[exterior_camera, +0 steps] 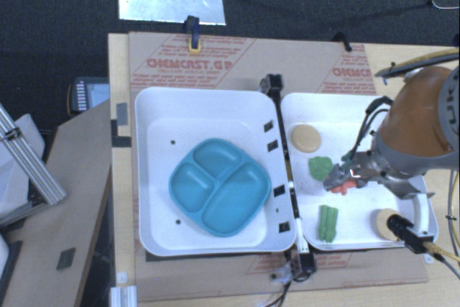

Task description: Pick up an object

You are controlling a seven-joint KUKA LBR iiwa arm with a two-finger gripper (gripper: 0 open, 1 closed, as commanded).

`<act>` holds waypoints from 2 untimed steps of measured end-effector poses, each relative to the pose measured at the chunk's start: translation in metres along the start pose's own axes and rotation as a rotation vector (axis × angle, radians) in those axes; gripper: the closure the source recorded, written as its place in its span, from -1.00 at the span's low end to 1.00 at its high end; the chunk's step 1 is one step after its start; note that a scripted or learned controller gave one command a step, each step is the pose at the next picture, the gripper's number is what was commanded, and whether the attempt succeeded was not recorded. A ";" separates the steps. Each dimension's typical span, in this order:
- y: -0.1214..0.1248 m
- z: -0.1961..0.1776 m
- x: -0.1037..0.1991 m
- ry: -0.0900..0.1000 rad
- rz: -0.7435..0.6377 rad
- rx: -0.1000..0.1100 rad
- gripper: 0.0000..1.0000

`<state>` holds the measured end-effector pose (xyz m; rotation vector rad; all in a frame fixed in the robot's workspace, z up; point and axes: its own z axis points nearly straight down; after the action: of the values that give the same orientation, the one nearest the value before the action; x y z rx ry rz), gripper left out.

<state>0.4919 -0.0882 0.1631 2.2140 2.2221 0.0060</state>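
green stick point(328, 223) low in right bin point(345, 103), close to the front rim, tan round piece point(383, 221) near the front right corner. farther in, gripper point(339, 180) down over the bin's middle, beside a red piece point(346, 188) and a green lump point(320, 167); hard to tell whether open or closed, nothing seen between its tips. tan disc point(305, 138) beyond, with bare floor toward the far wall. blue divided plate point(220, 185) in left bin point(151, 154), white margin all round. counter point(237, 57) edge behind.
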 end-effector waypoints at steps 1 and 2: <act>0.003 -0.043 0.002 0.000 -0.001 -0.001 1.00; 0.012 -0.089 0.001 -0.001 0.000 -0.001 1.00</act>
<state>0.5034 -0.0873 0.2524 2.2131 2.2218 0.0058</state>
